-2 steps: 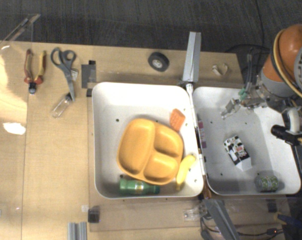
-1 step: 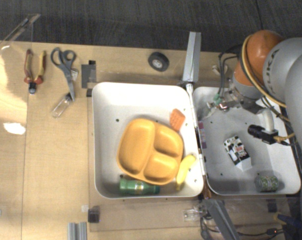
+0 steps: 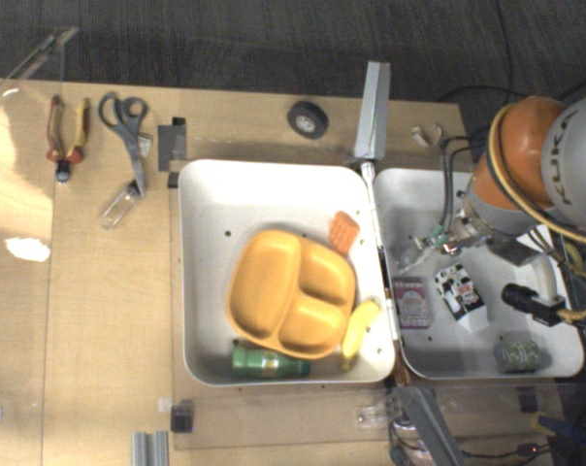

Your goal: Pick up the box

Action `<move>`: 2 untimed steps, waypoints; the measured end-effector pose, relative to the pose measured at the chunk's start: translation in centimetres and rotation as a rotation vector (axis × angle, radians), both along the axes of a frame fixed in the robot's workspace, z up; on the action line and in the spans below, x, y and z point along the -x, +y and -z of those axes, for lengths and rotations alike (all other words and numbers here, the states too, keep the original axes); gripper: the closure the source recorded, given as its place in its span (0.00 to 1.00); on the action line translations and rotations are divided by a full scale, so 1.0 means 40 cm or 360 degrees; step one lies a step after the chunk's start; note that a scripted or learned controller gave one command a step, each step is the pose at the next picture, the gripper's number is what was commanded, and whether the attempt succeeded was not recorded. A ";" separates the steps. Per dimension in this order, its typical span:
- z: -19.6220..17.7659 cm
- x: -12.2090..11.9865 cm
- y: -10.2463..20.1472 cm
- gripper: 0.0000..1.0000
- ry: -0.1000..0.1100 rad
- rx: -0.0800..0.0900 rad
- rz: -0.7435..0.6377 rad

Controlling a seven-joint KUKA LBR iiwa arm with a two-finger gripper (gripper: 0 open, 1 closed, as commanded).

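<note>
Hand (image 3: 446, 244) hangs in the right bin (image 3: 555, 362), toward its 10 o'clock corner; I cannot tell its state. At 5 o'clock from it lies the box (image 3: 460, 292), flat, black-and-white. Likely light, stiff cardboard: pinch across its narrow sides.

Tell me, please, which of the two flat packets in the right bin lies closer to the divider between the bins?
The pink packet, beside the right bin's left wall. The black-and-white box lies further right, nearer the bin's middle.
</note>
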State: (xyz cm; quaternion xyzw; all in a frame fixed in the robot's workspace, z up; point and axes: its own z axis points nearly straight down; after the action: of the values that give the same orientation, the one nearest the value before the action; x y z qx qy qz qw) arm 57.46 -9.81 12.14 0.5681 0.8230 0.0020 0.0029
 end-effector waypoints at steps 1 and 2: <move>0.082 -0.101 0.000 0.00 -0.0007 0.0001 0.0119; 0.048 -0.109 -0.002 1.00 -0.0026 0.0006 0.0116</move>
State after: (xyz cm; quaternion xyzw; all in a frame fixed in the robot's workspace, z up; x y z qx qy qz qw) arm 61.83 -9.90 10.24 0.5975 0.8018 0.0050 0.0109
